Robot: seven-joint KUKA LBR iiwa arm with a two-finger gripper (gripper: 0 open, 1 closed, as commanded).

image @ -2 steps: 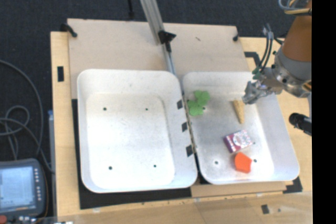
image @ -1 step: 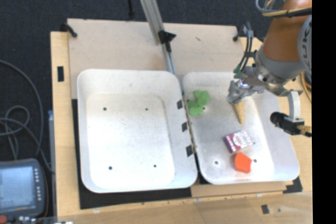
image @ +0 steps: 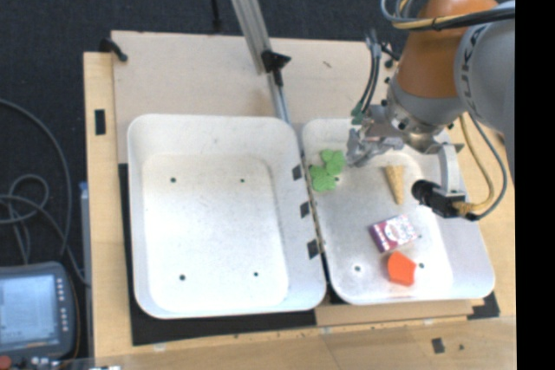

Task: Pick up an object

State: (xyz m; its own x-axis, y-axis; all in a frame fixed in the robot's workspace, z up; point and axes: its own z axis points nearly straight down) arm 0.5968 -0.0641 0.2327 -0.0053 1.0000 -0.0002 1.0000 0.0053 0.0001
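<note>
The right bin [image: 460, 273] holds a green toy [image: 327, 172] near its upper left wall, a tan cone [image: 396, 181] in the middle, a purple and white packet [image: 395, 232] lower down, and an orange block [image: 401, 269] near the front. My gripper [image: 361, 150] hangs over the bin's upper part, just right of the green toy and left of the cone. Nothing shows between its fingers.
The left bin [image: 217, 221] lies beside the right one. A slanted metal pole [image: 251, 22] rises from the bench behind the bins. Cables and a black connector [image: 438, 197] hang off the wrist above the right bin. A pendant screen [image: 30, 312] sits at the lower left.
</note>
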